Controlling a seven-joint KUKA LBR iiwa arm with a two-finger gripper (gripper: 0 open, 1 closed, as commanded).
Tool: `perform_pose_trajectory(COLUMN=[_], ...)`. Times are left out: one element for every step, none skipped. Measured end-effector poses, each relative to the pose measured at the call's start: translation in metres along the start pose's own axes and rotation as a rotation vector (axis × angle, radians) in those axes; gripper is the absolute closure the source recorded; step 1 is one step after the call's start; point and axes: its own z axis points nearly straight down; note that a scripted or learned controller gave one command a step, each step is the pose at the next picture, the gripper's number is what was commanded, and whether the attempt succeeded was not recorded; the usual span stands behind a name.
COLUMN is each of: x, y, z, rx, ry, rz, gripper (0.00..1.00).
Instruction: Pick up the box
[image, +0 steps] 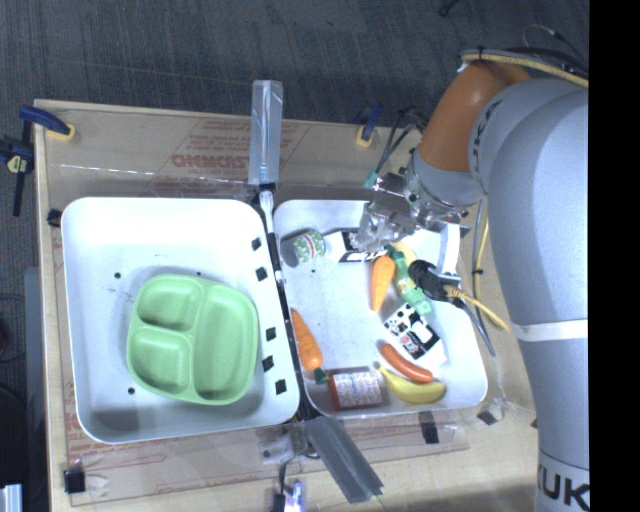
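Two shallow white bins side by side; small black-and-white patterned box sits in right bin nr its right wall, long axis diagonal, upper-left to lower-right. Orange carrot just above it, red sausage and yellow banana just below; open floor to its left. Two-finger gripper at bin's top edge, apart from box; can't tell jaw state.

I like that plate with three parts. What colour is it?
The plate is light green, seen in the camera view, lying in the left bin.
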Motion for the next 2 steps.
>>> perform_pose_trajectory(x=[-0.006, 0.065], y=[-0.066, -0.09], z=[-0.034, -0.006], rx=[-0.007, -0.006], ry=[0.002, 0.002], rz=[0.573, 0.643], gripper=[1.0, 1.0])
